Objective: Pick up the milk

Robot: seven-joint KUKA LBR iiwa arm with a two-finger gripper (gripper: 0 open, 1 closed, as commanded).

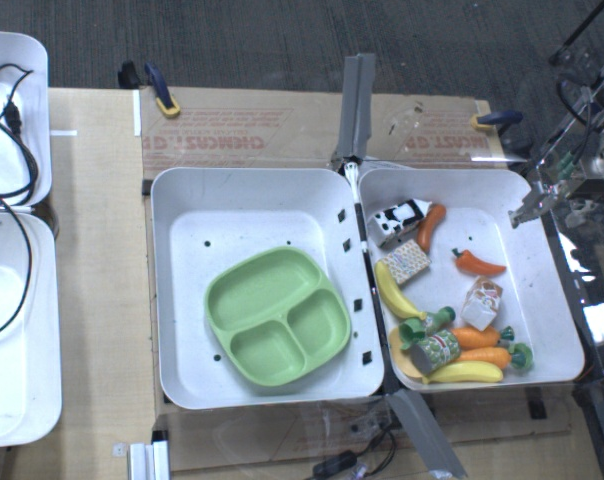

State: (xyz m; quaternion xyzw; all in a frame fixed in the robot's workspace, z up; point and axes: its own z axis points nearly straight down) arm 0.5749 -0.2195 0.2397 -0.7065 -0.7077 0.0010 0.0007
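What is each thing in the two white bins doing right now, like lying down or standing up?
green plate: flat in the left bin, nothing on it.
milk carton: on its side, right bin.
small white carton: lying tilted.
two bananas: lying flat.
can: on its side.
carrots: lying flat.
gripper: over the right bin's right rim, holding nothing I can see.

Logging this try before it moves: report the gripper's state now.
Gripper: at the right white bin's far right rim; open or shut cannot be told.
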